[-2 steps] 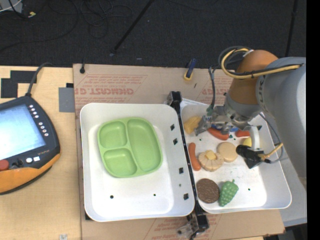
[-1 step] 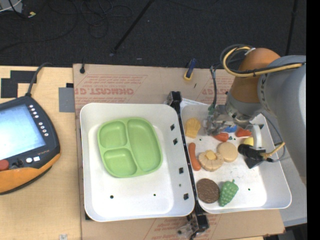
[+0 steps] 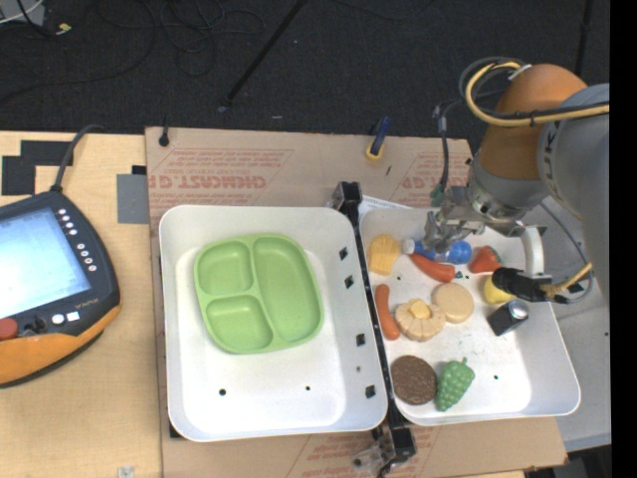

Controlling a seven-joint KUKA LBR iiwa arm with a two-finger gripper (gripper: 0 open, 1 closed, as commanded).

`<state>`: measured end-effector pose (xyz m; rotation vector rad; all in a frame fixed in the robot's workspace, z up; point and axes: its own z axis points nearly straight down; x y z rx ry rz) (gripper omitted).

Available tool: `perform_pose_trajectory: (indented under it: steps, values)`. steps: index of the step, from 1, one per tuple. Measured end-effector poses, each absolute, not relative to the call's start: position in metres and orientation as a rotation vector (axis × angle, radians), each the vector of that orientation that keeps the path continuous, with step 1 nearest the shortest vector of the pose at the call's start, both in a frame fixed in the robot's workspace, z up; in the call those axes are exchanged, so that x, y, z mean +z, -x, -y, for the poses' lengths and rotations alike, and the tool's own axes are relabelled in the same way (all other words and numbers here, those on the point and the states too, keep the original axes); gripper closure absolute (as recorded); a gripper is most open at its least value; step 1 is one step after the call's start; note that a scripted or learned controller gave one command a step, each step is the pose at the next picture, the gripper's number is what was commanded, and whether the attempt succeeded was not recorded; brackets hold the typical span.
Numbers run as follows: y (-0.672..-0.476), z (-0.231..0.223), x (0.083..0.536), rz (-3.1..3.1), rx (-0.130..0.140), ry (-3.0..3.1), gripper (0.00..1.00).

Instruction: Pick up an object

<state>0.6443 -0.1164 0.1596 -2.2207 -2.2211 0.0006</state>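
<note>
- Toy foods (image 3: 420,323) lie loose in the right bin (image 3: 542,391), spread from its far edge, down its left edge, to its near-left corner.
- Towards the far-left corner you see a yellow corn piece (image 3: 383,254). Nearer the middle of the far edge lies a red-orange pepper (image 3: 434,267), with a small blue piece (image 3: 459,253) just beside it. A red piece (image 3: 485,260) lies further towards the right edge.
- In the middle of the bin a round tan disc (image 3: 455,302) touches a pale pastry (image 3: 414,319) with a yellow lump on top. An orange sausage (image 3: 384,312) lies lengthwise along the left edge, beside the pastry.
- By the near edge a brown cookie (image 3: 413,378) and a green bunch of grapes (image 3: 454,384) lie side by side, the cookie closer to the near-left corner.
- The gripper (image 3: 445,231) hangs low over the far part of the right bin, directly above the pepper and the blue piece. You cannot tell whether the claw is released or clenched, nor whether it touches either one.
- The grey arm (image 3: 582,157) comes in over the bin's far-right corner.
- The left bin (image 3: 199,391) carries a green divided tray (image 3: 259,292) near its middle, well apart from the gripper.
- Both bins rest on a cardboard sheet (image 3: 259,167). Off its left edge you see a control pendant (image 3: 45,277) with a lit screen.
</note>
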Motion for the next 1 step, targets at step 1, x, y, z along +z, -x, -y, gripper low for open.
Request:
perform_pose_trajectory:
  steps: [1]
  values:
    - [-0.6471, 0.1239, 0.2191, 2.221, 0.001, 2.223, 1.00]
